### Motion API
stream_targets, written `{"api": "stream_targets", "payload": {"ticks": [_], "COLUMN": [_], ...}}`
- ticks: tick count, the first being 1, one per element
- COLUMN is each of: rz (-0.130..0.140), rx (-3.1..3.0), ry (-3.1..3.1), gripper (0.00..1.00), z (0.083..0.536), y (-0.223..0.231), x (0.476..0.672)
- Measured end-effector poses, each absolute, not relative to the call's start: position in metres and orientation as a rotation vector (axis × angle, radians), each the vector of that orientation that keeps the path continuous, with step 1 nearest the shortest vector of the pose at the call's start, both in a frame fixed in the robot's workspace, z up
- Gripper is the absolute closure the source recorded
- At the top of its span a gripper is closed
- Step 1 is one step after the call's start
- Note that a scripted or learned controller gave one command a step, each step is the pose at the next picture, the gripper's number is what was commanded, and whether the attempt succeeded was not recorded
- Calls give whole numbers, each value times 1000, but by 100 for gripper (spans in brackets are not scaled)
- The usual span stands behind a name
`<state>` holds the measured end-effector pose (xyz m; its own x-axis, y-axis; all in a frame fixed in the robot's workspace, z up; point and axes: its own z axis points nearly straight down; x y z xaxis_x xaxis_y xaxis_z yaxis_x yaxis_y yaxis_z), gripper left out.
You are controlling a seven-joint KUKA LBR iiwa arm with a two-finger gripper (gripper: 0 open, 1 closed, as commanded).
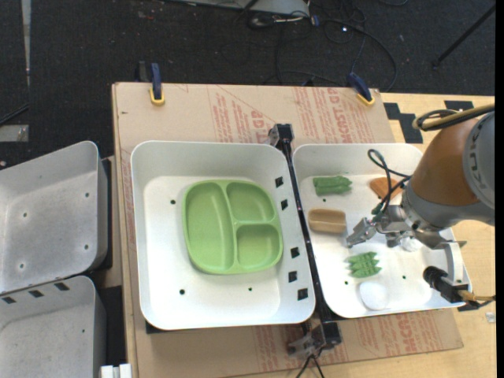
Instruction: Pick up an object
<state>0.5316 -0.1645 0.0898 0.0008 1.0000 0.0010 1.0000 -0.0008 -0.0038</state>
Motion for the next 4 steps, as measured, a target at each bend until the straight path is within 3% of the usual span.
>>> {"api": "stream_targets", "payload": {"ticks": [1,4], "rz": [-1,-4], "rx": [-2224,-2222], "ry": [-2220,-2229], "gripper": [100,100], "z": [102,248], "y": [-165,-172], "x": [533,535]}}
